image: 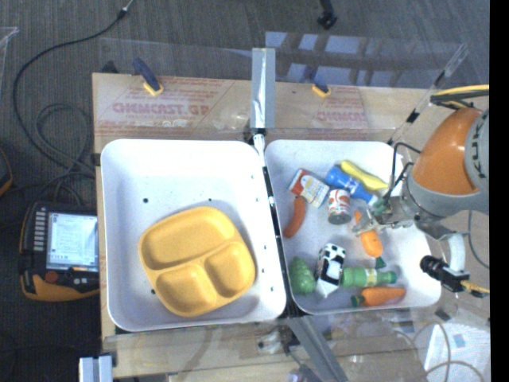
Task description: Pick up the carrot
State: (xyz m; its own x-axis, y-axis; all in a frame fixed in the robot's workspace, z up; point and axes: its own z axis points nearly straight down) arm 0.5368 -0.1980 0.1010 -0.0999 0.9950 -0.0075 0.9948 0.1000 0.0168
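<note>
Red print on cardboard sheet [179, 108] behind bins, mirrored, not legible.

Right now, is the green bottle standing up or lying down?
Lying down. The green bottle rests on its side on the right bin floor, just above the carrot.

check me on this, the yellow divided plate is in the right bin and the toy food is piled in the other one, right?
Not quite: the camera view shows the yellow divided plate in the left bin; the toy food is piled in the right bin.
</note>
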